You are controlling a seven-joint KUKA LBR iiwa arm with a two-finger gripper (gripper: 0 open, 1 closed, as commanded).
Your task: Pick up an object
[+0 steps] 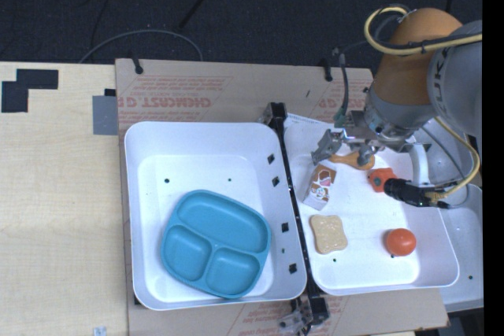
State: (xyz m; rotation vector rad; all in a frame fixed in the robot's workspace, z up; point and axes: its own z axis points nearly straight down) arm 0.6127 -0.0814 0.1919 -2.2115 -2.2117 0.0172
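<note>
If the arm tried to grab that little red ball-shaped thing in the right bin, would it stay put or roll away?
The red ball-shaped thing looks round and smooth, so a nudge would probably send it rolling across the right bin's flat floor. It sits apart from the toast slice, so nothing close would stop it. It appears small, probably light.

The arm [461,67] is grey with a rounded orange band [413,51] above the wrist, a yellowish cable [376,26] looping over it, and a metal gripper [346,144].

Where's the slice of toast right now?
The toast lies flat in the right bin, near its left wall, just below the small carton and left of the tomato.
</note>
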